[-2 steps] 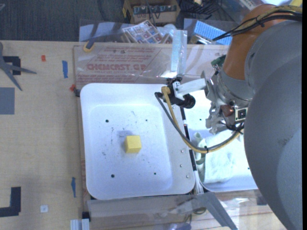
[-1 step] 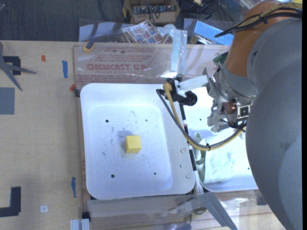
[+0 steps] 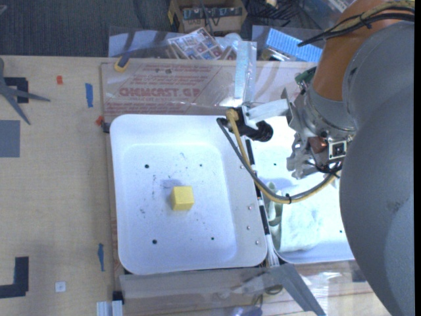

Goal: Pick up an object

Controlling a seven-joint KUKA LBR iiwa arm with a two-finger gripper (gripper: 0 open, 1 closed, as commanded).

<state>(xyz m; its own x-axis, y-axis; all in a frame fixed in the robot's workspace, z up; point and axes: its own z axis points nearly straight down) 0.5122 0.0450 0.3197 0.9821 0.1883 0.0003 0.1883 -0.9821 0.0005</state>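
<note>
A yellow block sits alone near the middle of the left bin, a little toward its near edge, well apart from everything else. The gripper hangs over the right bin, close to that bin's far edge, with nothing seen between its fingers. Whether those fingers are spread or closed, I cannot tell from here.

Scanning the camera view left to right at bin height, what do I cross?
Blue tape strip on the bench, left bin wall, yellow cube, yellow and black cables over the divide between bins, gripper over the right bin, then the grey arm.
</note>
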